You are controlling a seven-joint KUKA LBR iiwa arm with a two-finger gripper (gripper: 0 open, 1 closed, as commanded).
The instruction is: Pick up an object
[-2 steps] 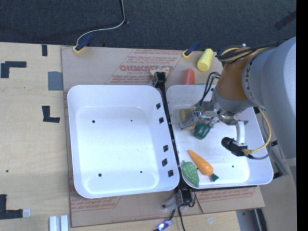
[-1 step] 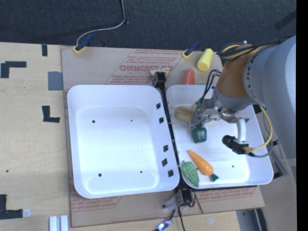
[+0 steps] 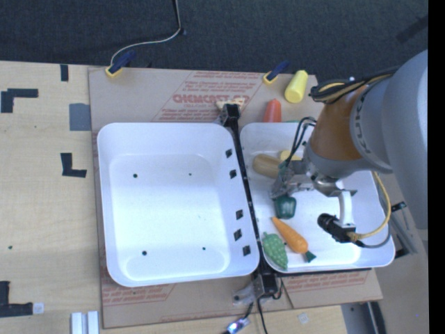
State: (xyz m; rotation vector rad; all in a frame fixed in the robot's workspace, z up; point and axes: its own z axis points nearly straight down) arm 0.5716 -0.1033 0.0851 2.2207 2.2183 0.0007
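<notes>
My gripper (image 3: 284, 186) hangs low over the right bin (image 3: 368, 256), near its left wall. A small dark green toy (image 3: 284, 206) lies directly below the gripper's tip, touching or nearly touching it. An orange carrot (image 3: 290, 235) lies just in front of that. A pale green leafy piece (image 3: 274, 250) rests in the bin's front left corner. Behind the gripper, a tan roll-shaped object (image 3: 265, 163) is partly covered by it.
The left bin (image 3: 115, 186) stands beside the right one, with a black divider (image 3: 240, 186) between them. On the cardboard behind the bins lie a yellow cylinder (image 3: 296, 86) and a red-orange piece (image 3: 272, 110). The arm and its cables cover the right bin's right side.
</notes>
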